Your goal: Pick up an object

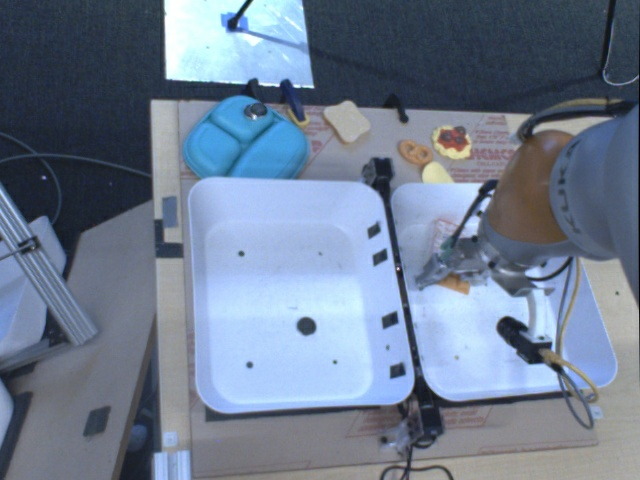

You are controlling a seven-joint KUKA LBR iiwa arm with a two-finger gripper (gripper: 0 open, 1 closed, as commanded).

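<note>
My gripper (437, 270) is low inside the right bin (590, 353), near its left wall and pointing left. A small orange object (457, 286) lies on the bin floor just under and behind the gripper; whether the two touch is hidden by the wrist. A pale pinkish object (444, 232) lies a little farther back in the same bin. In the left bin (225, 228) a small dark round thing (306, 325) rests near the middle of the floor.
Behind the bins, on the brown board, are a blue divided dish (245, 140), a toy bread slice (347, 121), a pretzel (413, 151), a round red-topped pastry (452, 141) and a yellow piece (436, 173). The black divider (395, 268) runs between the bins.
</note>
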